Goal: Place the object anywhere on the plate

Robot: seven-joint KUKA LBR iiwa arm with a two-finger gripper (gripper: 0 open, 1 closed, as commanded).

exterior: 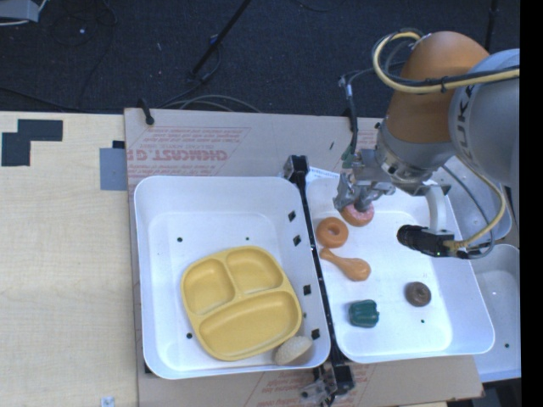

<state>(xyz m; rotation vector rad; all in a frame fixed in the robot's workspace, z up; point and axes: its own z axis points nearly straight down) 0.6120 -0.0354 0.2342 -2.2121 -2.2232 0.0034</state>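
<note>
Tan and round, a small cookie-like piece [293, 349] sat at the near edge of the left bin [161, 227], touching the five o'clock corner of the yellow plate [242, 302]. That plate, split into three compartments, lay tilted on the bin floor with nothing in any of them. Over in the right bin [462, 329], a green pepper-like toy [363, 313] rested nearest the camera, and a brown ring-shaped piece [417, 293] lay at its two o'clock, well apart. Farther back, an orange pear-shaped toy [347, 265] stretched across the floor, and just beyond it, at its eleven o'clock, an orange doughnut [332, 231] sat close by. Then the action: the end effector [357, 200] was down at the far part of the right bin, directly over a pink doughnut [360, 215], the task's object, well away from the plate. Whether its fingers were spread or closed on that doughnut, I couldn't tell. Behind it rose the arm's orange band [433, 83], and cardboard [212, 147] lay on the table beyond the bins.
</note>
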